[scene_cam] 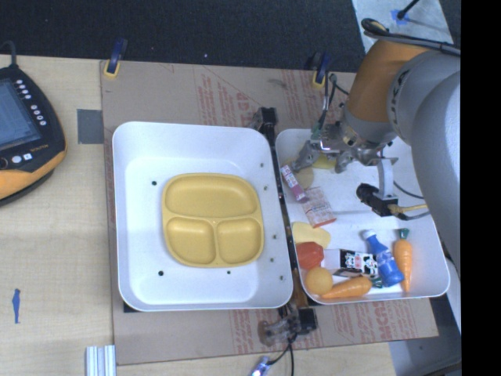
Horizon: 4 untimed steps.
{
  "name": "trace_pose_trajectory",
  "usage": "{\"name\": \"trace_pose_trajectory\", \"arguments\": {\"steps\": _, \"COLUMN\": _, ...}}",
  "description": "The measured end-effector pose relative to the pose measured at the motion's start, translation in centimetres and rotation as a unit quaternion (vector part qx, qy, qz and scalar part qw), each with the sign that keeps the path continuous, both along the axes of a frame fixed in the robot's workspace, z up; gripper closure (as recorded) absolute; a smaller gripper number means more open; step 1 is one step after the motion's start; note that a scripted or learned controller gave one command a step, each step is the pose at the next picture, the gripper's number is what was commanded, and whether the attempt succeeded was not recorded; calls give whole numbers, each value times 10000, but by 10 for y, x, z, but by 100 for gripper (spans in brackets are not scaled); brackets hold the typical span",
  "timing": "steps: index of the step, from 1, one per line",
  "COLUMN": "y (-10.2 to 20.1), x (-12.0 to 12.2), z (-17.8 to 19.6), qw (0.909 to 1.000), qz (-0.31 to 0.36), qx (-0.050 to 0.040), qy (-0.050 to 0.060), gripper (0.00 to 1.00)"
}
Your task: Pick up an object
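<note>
1. At the far left of the bench lay a handheld control pendant (19, 135) with a dark screen and an orange-yellow rim, resting on the bare wood.
2. The left bin (133, 210) sat on brown cardboard and held a yellow divided plate (212, 218), lying flat near its middle with its three compartments facing up.
3. The right bin (438, 284) stood just beside the left one, their rims touching along the middle.
4. Near its upper left corner lay a small pink tube (291, 181), and just below that a pink wrapped packet (317, 207).
5. Along the near side sat a cluster of toy food: a red piece (309, 254), a yellow round piece (317, 279) and an orange carrot (344, 289) lying flat, touching one another.
6. A blue bottle (385, 261) and a second carrot (403, 263) lay close together toward the right corner.
7. The gripper (333, 155) hung over the far end of the right bin, above the pink tube; whether its jaws were apart or closed could not be told, and nothing was visibly between them.
</note>
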<state>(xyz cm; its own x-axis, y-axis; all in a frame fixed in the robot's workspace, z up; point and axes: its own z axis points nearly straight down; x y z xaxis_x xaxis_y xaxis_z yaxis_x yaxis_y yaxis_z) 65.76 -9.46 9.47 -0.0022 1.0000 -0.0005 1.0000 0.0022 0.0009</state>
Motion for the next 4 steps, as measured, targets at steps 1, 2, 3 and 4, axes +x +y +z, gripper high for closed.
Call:
{"name": "trace_pose_trajectory", "arguments": {"steps": 1, "y": 0, "x": 0, "z": 0, "qw": 10000, "qz": 4, "qx": -2, "qy": 1, "gripper": 0}}
{"name": "trace_pose_trajectory", "arguments": {"steps": 2, "y": -1, "x": 0, "z": 0, "qw": 10000, "qz": 1, "qx": 1, "qy": -1, "gripper": 0}}
{"name": "trace_pose_trajectory", "arguments": {"steps": 3, "y": 0, "x": 0, "z": 0, "qw": 10000, "qz": 9, "qx": -2, "qy": 3, "gripper": 0}}
{"name": "trace_pose_trajectory", "arguments": {"steps": 4, "y": 0, "x": 0, "z": 0, "qw": 10000, "qz": 5, "qx": 2, "qy": 1, "gripper": 0}}
